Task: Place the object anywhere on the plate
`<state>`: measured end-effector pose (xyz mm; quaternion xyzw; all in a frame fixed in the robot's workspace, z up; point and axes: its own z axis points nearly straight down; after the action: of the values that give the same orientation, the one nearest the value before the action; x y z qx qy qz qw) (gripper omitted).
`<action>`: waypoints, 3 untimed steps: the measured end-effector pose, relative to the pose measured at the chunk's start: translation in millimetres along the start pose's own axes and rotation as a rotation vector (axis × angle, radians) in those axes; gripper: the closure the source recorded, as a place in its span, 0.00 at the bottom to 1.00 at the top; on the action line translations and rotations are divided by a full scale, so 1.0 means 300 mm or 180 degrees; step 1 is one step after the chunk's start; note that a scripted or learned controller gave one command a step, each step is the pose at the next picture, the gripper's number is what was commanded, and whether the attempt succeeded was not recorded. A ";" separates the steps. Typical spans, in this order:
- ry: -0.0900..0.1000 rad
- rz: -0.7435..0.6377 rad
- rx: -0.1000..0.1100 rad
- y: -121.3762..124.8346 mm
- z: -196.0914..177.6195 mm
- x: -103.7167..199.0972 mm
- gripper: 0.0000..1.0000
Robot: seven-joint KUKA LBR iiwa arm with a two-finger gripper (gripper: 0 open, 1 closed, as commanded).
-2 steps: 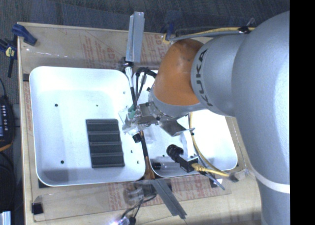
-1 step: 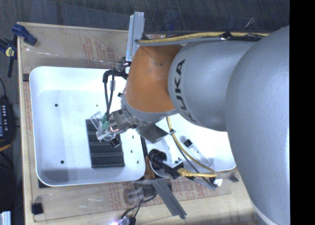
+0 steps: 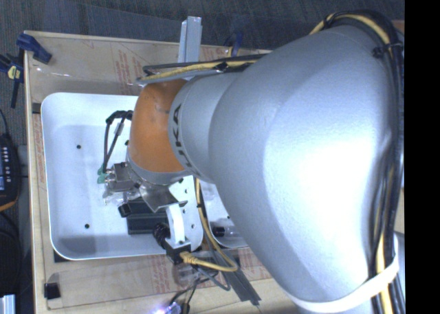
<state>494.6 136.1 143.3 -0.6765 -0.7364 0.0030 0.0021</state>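
Where the claw hangs, the object lies hidden.

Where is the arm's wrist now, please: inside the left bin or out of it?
Inside: the wrist hangs over the left bin's white floor, within its rim.

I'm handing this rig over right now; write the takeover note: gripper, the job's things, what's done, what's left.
Gripper: low over the left white bin, at the end of the grey arm with the orange band; its finger state cannot be read from the camera view.
Object and plate: I cannot locate either; the arm covers the middle of the bench and the right bin.
Done: nothing confirmed placed.
Left: find the object and plate once the arm moves off, confirm a grasp, then set the object on the plate.
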 end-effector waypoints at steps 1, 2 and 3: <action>0.0004 0.0759 -0.0011 0.161 -0.053 0.245 1.00; 0.0005 0.1516 0.0001 0.045 -0.165 0.061 1.00; 0.0007 0.1783 -0.0003 0.231 -0.190 -0.069 1.00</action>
<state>565.8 121.3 199.7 -0.8538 -0.5207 0.0024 0.0016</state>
